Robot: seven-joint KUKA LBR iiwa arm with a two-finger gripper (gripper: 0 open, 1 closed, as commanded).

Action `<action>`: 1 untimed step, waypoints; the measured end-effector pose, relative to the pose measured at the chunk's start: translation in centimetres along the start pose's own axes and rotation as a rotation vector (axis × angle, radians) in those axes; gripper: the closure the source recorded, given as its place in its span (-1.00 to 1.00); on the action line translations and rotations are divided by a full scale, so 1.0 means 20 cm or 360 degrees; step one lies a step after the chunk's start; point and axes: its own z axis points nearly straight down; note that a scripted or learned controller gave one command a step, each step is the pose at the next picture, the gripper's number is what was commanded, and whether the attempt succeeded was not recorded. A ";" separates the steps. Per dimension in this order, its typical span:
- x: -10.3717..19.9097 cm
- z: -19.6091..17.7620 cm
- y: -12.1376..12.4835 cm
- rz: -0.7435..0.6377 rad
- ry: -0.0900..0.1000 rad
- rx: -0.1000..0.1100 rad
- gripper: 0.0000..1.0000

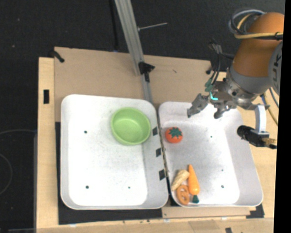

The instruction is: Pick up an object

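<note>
Two white bins (75, 149) on tan bench (89, 71), dark floor (24, 24) around — gripper (205, 111) spread wide, grasping nothing

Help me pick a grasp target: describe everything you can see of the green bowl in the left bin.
The green bowl is a small round dish in light lime green, with a smooth, plastic-looking surface. It stands upright, open side up, and nothing can be seen inside it. It sits on the floor of the left bin, in the upper right part, near the wall shared with the right bin. Nothing else touches it. The gripper is over the right bin, well apart from it.
</note>
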 end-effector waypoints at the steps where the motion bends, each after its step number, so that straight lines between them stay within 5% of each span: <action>1: -0.01 0.31 -0.02 0.0006 -0.0005 0.0010 -1.00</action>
